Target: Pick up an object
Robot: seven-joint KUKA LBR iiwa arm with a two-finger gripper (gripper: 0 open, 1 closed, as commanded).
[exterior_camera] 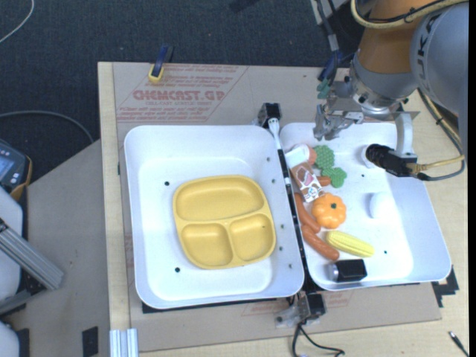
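We are looking down on two white bins side by side. The left bin [141, 199] is holding a yellow tray [222, 220] with three compartments, lying flat near its middle.

The right bin [416, 222] is holding the loose objects, mostly bunched along its left wall. From far to near we are seeing: a small white piece [297, 155], a green broccoli-like toy [327, 163], a packet with red and white print [308, 184], an orange pumpkin [329, 210], a long orange sausage-like piece [316, 238] running along the wall, a yellow corn cob [349, 243] and a dark box [348, 270] at the near edge. A pale white object [375, 204] is sitting apart, right of the pumpkin.

The arm is reaching in from the far right. The gripper [329, 127] is hanging over the far left corner of the right bin, just beyond the green toy. Its fingers are pointing down with a small gap showing between the tips, and nothing is sitting between them. No object is lifted; all are lying in the bin.
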